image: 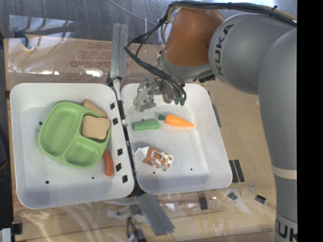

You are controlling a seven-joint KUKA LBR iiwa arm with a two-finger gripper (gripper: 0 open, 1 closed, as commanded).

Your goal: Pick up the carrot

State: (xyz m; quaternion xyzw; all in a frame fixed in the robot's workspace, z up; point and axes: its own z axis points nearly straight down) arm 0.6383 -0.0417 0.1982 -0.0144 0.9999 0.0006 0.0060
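Note:
The carrot, orange with a small green top at its left end, lies in the right bin, a little right of the bin's middle and toward the back. My gripper hangs over the back of that bin, up and to the left of the carrot and apart from it. Nothing shows between its metal fingers. The orange wrist band and grey arm fill the space above and to the right.
A green block lies just left of the carrot. A white and orange packet sits nearer the front. The left bin holds a green divided plate with bread and a small sausage.

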